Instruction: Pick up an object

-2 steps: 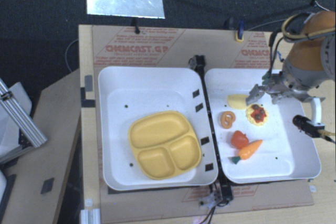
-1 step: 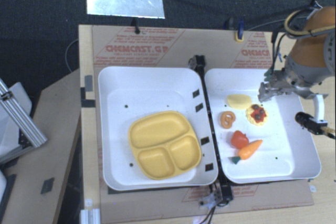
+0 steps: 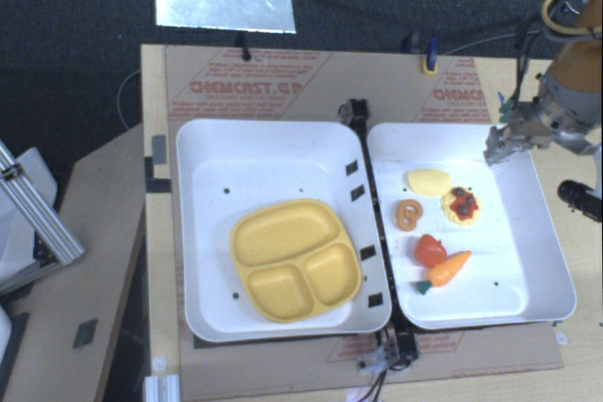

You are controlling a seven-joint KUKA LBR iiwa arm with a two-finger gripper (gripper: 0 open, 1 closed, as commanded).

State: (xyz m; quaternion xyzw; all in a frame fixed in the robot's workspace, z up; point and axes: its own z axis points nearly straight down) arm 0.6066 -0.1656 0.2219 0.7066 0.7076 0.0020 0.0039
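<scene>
Your pincer (image 3: 499,144) hangs over the right bin's (image 3: 542,231) far right corner; you cannot tell how wide it stands, nor see anything in it. The toys lie mid-bin: a yellow piece (image 3: 429,181), a tart (image 3: 462,205), a pretzel (image 3: 408,215), a tomato (image 3: 430,250) and a carrot (image 3: 447,269). A yellow tray (image 3: 294,257) sits in the left bin (image 3: 203,202).

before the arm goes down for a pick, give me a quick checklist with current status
1. Gripper above the right bin: ok, at its far right corner.
2. Gripper over a target: not ok, the pale yellow piece and pizza slice lie off to its side.
3. Items separated: not ok, tomato touches carrot; pretzel sits apart.
4. Finger state: cannot tell.
5. Yellow tray away from the pick: ok, in the left bin.
</scene>
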